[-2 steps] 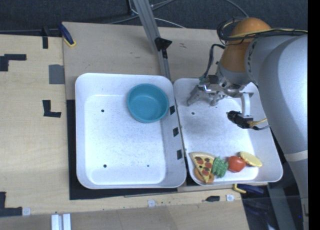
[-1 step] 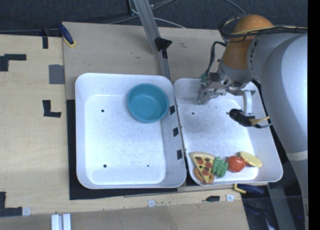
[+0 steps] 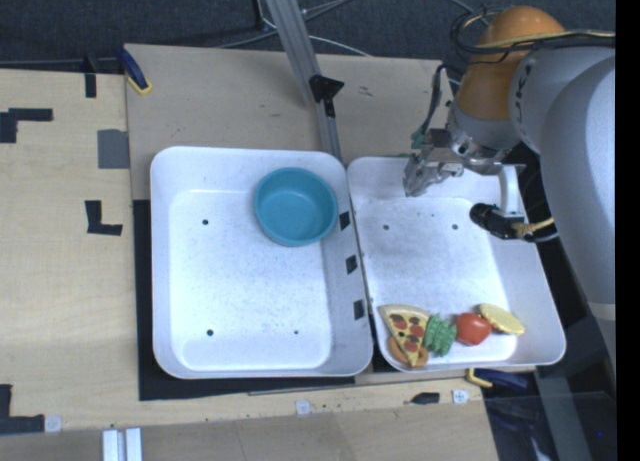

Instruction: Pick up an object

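In the left bin, toward its far right corner: a blue bowl, upright, mouth up, alone on the white floor. Looks like rigid plastic, light, smooth and probably a little slippery. Best taken over the rim, one side of the wall inside and one outside; too wide to span whole, by the look of it.

Across the divide, in the right bin, along the near edge: a cluster of toy food. Leftmost, a toy pizza slice, lying flat. Touching it, a green leafy piece. Just beside that, a red tomato, and last a yellow piece, too small to name. All likely light and stiff. Packed close together and near the bin wall, so awkward to enter cleanly. Rounded tomato likely to roll or squirt out unless pinched across its middle; flat pizza slice hard to get under.

At the far end of the same bin: the gripper, low over the bare floor, well apart from the food and from the bowl. Open or closed, cannot tell at this angle. Nothing seen in its hold.
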`<state>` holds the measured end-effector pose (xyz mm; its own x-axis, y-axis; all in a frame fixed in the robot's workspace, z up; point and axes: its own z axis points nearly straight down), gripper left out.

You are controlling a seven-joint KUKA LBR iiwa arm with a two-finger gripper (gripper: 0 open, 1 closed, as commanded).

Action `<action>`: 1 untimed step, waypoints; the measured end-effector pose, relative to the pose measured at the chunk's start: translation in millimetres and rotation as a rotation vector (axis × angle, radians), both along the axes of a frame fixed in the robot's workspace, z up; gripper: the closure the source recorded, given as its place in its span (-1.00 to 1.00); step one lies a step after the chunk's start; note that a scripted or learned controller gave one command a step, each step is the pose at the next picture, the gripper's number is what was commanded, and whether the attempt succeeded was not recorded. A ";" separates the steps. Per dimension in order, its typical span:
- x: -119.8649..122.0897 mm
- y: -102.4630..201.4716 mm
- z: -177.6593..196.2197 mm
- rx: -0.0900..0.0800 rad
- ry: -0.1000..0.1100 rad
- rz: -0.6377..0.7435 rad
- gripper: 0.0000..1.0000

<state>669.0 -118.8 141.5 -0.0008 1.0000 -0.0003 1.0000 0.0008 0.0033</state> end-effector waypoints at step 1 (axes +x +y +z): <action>-8.2 3.7 50.5 0.000 -0.001 0.000 1.00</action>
